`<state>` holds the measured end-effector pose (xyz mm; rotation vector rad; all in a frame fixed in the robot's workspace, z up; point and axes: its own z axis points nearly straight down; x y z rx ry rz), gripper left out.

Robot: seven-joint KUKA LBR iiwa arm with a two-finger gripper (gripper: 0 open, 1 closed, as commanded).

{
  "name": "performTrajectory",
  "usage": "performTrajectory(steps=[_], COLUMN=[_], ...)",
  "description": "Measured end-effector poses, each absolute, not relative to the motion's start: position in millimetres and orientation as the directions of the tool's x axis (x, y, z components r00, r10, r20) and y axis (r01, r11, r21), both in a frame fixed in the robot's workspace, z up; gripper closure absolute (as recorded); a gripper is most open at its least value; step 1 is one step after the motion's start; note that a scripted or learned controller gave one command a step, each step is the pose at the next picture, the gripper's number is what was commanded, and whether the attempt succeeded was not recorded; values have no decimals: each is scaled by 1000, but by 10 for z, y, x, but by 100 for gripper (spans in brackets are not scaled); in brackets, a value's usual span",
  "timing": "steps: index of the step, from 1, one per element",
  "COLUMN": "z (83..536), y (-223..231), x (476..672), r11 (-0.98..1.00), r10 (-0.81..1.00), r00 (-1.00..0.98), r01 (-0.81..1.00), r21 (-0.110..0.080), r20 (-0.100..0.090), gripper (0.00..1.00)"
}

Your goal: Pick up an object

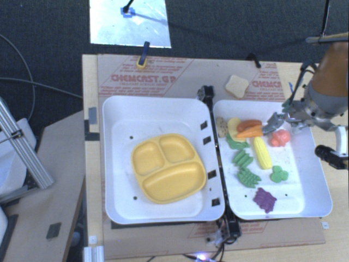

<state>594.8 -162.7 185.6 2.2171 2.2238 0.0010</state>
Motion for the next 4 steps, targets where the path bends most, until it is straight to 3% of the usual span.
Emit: performTrajectory(steps=[1, 2, 3, 4], z=[794, 962, 1642, 1854], y=[-1713, -1712, -940, -290], x=[5556, 5600, 5558, 5220], r11=[-1, 1, 11, 11], r10=[1000, 1000, 1000, 1000], r00=[1, -1, -11, -11], r01=[1000, 1000, 1000, 1000], r21=[-7, 4, 7, 0], r20=[2, -1, 3, 4], gripper=[0, 100, 100, 100])
